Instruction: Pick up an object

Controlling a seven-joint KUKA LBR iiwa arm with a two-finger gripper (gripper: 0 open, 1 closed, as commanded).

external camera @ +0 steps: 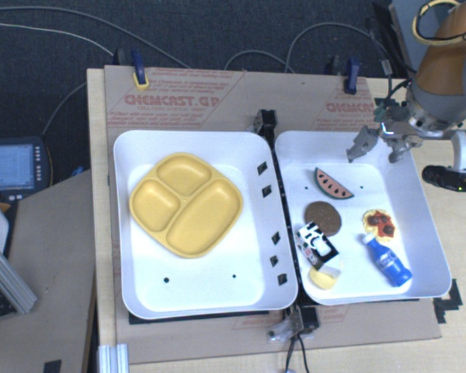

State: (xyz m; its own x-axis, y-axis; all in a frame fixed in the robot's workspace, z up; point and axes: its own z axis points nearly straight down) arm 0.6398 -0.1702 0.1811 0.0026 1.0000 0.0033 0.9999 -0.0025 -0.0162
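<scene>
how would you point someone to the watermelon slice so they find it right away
Look in the right white bin, in its upper half, just below the gripper. The watermelon slice lies there, above the round brown cookie. It alone is a red wedge with dark seeds and a green rind.

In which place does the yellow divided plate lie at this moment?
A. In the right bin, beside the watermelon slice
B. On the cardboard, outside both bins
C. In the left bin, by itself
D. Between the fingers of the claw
C: the yellow divided plate lies flat in the left bin, while the watermelon slice and the other small items lie in the right bin, with the claw at that bin's far edge.
</scene>
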